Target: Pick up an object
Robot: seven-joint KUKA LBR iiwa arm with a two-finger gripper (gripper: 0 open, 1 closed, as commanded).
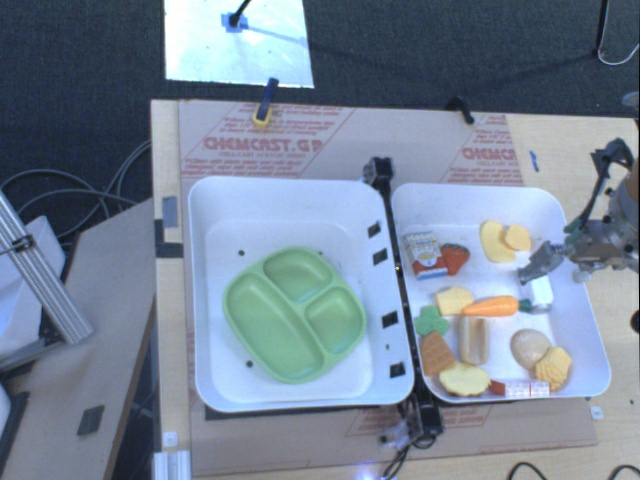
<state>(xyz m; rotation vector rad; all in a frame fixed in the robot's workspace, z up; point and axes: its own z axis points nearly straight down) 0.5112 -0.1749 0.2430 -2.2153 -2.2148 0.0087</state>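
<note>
The claw point(543, 266) reaches in from the right over the right bin point(575, 218), its grey fingers hanging low above the bin floor; whether they stand wide or narrow cannot be told from this angle, and nothing shows between them. Just beneath its tip lies a small white block point(540, 293), touching the right end of the orange carrot point(490, 307). To the left, farther back, sit two pale yellow slices point(504, 239). Further left are a small printed carton point(422, 251) and a red piece point(456, 258) beside it. Nearer the front lie a yellow cheese block point(453, 300), a green piece point(432, 321), a hot dog bun point(472, 340), a beige egg-like shape point(529, 347) and a waffle-textured piece point(555, 367). The left bin point(230, 203) on the counter point(340, 138) holds a green divided plate point(293, 314).
</note>
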